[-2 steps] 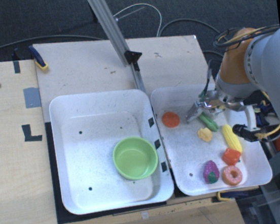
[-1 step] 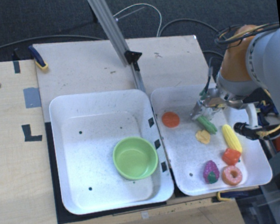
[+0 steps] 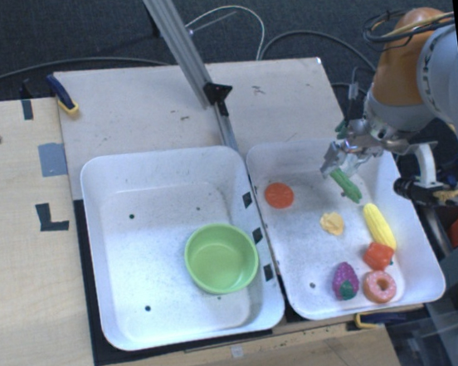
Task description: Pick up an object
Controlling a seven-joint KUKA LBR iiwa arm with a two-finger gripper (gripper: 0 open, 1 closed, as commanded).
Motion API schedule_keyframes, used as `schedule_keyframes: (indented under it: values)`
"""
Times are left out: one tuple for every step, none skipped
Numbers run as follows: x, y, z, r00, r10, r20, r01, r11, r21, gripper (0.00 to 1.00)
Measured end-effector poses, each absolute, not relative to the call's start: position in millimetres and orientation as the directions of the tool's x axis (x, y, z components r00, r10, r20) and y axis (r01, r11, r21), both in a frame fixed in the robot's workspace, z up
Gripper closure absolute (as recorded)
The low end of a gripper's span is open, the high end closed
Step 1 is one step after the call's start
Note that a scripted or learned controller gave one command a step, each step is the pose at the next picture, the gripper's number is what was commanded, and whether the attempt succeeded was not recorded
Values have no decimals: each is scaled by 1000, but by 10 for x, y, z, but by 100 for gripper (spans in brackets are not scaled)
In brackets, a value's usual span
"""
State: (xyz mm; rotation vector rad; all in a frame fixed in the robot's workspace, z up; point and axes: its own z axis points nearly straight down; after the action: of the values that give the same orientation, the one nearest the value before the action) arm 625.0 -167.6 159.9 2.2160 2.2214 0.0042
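Note:
My gripper (image 3: 340, 157) hangs over the upper right part of the right bin (image 3: 293, 157). A slim green vegetable (image 3: 347, 186) lies slanted with its upper end directly under the gripper; whether the gripper is touching it I cannot make out. Further down the same bin are a yellow corn cob (image 3: 379, 226), a small yellow piece (image 3: 331, 223), an orange-red fruit (image 3: 378, 254), a purple toy with a green end (image 3: 344, 280) and a pink doughnut (image 3: 380, 287). An orange disc (image 3: 278, 195) lies near the bin's left wall.
A green bowl (image 3: 220, 258) stands in the left bin (image 3: 129, 183), close to its right wall. A grey metal pole (image 3: 186, 50) slants down to the gap between the bins. Cables run along the back of the bench.

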Motion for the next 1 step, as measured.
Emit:
schedule_keyframes:
  values:
    - [6339, -1637, 2060, -2, 1000, -1, 1000, 2, 4, 100]
